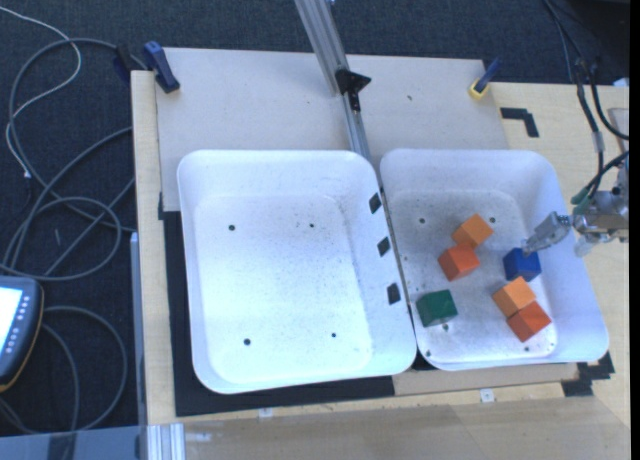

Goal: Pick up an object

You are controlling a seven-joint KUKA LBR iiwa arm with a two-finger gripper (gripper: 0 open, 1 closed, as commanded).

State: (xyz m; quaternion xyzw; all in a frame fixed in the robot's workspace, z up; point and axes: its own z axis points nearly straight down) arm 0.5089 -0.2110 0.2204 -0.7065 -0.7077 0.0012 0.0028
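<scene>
- The gripper (548,232) reaches in over the right edge of the right bin (440,166); whether it is spread or pressed together cannot be told.
- Just below its tip lies a blue cube (521,264), seemingly apart from it.
- Around this lie four orange cubes: (473,230), (459,262), (515,296) and (529,320), the last two touching.
- A green cube (436,307) sits near the bin's left wall.
- The left bin (280,170) lies beside it on the tabletop (250,98).

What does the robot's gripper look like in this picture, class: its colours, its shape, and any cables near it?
At the picture's right edge, the gripper is a small metallic grey piece with slim silvery fingers tapering leftward. Behind it sits a pale grey body with small dark and yellowish parts. Thin black cables hang above it.
</scene>
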